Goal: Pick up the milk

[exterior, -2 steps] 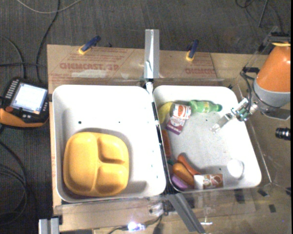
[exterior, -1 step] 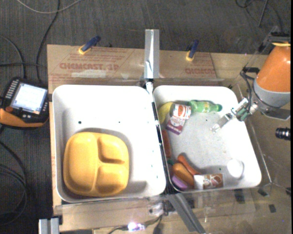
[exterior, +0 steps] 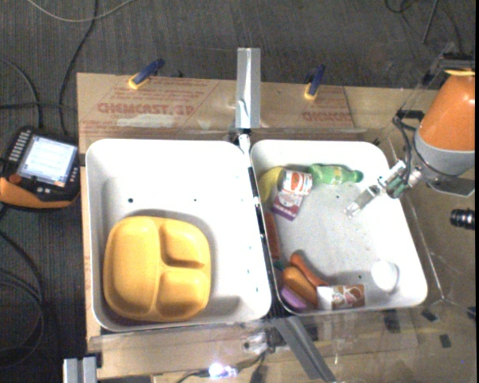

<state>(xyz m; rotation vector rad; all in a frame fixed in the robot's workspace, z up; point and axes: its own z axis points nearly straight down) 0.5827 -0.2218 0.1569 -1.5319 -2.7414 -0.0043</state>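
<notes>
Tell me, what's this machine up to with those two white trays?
The grey and orange arm reaches in from the right, its end effector hanging above the right bin, near the green bottle. It is meant to pick up the milk, probably the small carton lying by the bin's near edge, untouched. The left bin holds a yellow divided tray.

I see two shallow white plastic bins (exterior: pixel 112 174), smooth with a soft shine. The yellow divided plastic tray (exterior: pixel 157 267) looks matt. The small milk carton (exterior: pixel 341 297) seems glossy printed paper. The desk (exterior: pixel 184 106) top looks like brown cardboard, matt and rough.
</notes>
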